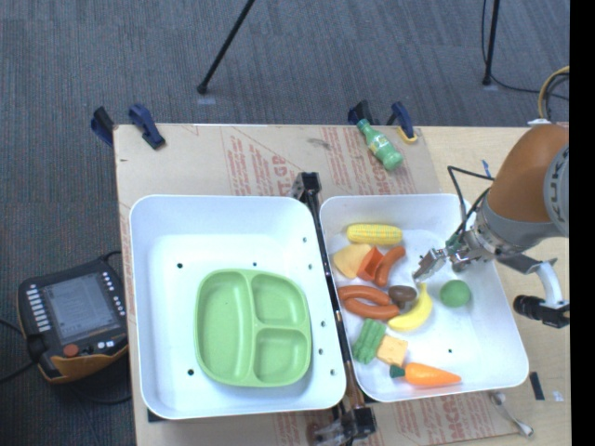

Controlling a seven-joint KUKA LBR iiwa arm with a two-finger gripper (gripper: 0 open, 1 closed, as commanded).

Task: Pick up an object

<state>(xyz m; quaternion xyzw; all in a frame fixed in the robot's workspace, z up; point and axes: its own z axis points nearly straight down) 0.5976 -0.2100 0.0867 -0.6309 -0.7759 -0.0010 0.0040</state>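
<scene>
single fixed camera high above the bench [232, 151], looking down at a slant, both white bins [149, 249] side by side mid-frame, arm [530, 189] entering from the right edge, dark carpet floor [93, 45] across the top

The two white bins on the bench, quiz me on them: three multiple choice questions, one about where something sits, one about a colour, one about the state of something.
1. Where does the divided plate lie?
A. In the left bin
B. In the right bin
C. On the bench outside both bins

2. What colour is the round ball near the gripper?
A. Red
B. Green
C. Blue

3. How does the small bottle lie?
A. Upright in the right bin
B. Held in the gripper
C. On its side on the bench beyond the bins

Answers:
1. A, the green plate rests on the left bin's floor.
2. B, it is green, beside the banana.
3. C, it lies flat on the bench near the blue clamps.
</scene>
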